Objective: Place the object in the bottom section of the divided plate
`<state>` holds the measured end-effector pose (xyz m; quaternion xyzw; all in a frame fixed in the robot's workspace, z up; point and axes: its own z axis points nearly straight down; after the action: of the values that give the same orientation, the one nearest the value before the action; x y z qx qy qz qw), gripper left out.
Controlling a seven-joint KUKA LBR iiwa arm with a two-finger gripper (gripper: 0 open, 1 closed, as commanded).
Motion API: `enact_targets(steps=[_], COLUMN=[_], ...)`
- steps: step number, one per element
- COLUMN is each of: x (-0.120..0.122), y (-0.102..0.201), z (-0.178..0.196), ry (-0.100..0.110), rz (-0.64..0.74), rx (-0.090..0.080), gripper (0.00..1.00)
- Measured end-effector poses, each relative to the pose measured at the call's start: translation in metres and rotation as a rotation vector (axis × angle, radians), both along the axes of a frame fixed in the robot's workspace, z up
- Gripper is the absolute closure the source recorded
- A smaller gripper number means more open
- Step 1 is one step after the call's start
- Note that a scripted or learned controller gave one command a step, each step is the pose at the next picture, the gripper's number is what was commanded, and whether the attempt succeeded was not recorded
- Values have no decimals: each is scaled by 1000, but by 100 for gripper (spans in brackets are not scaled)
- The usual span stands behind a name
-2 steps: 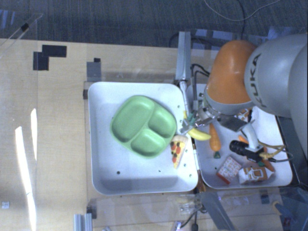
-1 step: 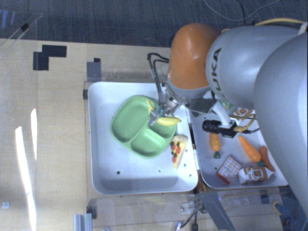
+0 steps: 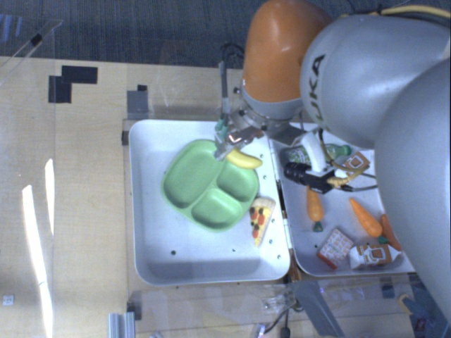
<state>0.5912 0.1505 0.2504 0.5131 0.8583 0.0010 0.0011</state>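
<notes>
A green divided plate (image 3: 208,182) lies in the left bin (image 3: 151,252). A yellow banana (image 3: 244,160) rests on the plate's upper right rim. My gripper (image 3: 230,141) hovers at that same corner, just left of and above the banana, with its fingertips close to the plate. A pizza slice toy (image 3: 261,219) lies against the plate's lower right edge, on the bin floor.
The right bin (image 3: 303,259) holds two carrots (image 3: 315,206) (image 3: 366,217), small boxes (image 3: 335,246) (image 3: 371,255) and a packet (image 3: 355,163). The big grey arm with its orange band (image 3: 282,48) covers the upper right. Bare bin floor lies left of and below the plate.
</notes>
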Motion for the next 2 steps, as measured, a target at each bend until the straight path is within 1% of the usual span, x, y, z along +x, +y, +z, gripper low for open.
enact_targets(steps=[1, 2], x=[0, 33], y=[0, -30], z=[0, 165], ry=[0, -4], rz=[1, 380], rx=[0, -1], gripper=[0, 0])
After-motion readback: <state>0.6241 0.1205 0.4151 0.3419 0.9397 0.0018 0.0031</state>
